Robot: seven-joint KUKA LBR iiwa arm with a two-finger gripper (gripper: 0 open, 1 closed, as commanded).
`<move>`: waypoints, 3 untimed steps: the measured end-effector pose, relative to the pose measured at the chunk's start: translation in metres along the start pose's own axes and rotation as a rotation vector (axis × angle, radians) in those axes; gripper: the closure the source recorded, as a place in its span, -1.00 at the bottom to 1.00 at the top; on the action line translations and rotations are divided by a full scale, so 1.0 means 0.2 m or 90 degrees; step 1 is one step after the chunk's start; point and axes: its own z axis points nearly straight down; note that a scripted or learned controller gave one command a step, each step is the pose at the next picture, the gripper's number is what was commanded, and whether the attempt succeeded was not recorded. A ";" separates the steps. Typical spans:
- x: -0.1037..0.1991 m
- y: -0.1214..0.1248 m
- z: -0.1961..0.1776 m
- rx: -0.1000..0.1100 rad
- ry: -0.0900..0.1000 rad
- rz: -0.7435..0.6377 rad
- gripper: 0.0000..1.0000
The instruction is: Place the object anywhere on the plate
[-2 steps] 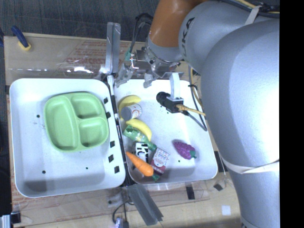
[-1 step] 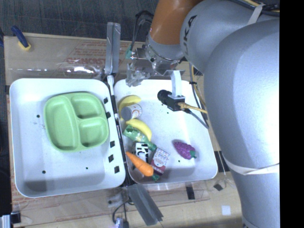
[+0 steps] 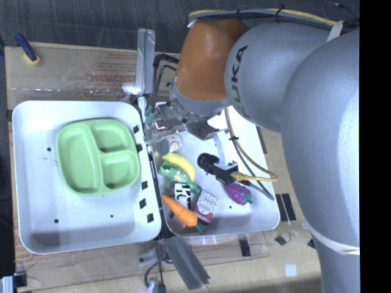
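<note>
1. I see a pale green plate (image 3: 98,156), plain, in the white left bin (image 3: 36,224).
2. Right bin (image 3: 266,215) is white too; in it a yellow banana (image 3: 179,163), orange carrot (image 3: 179,210), purple grapes (image 3: 237,193), and a red/white packet (image 3: 206,205).
3. Arm (image 3: 293,66) grey w/ orange band (image 3: 208,57), black lettering.
4. Blue clip (image 3: 25,47), upper left of frame.
5. Yellow cable (image 3: 253,177) at centre-right.

We see a robotics lab. A large grey arm (image 3: 293,60) reaches over two white bins (image 3: 30,224) taped to a bench. At ten o'clock sits a blue clamp (image 3: 25,47).
</note>
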 end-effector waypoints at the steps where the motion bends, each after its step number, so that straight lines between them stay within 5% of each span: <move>1: 0.16 0.23 0.08 -0.001 -0.001 -0.033 1.00; 3: 0.13 0.34 -0.14 -0.002 -0.001 0.008 1.00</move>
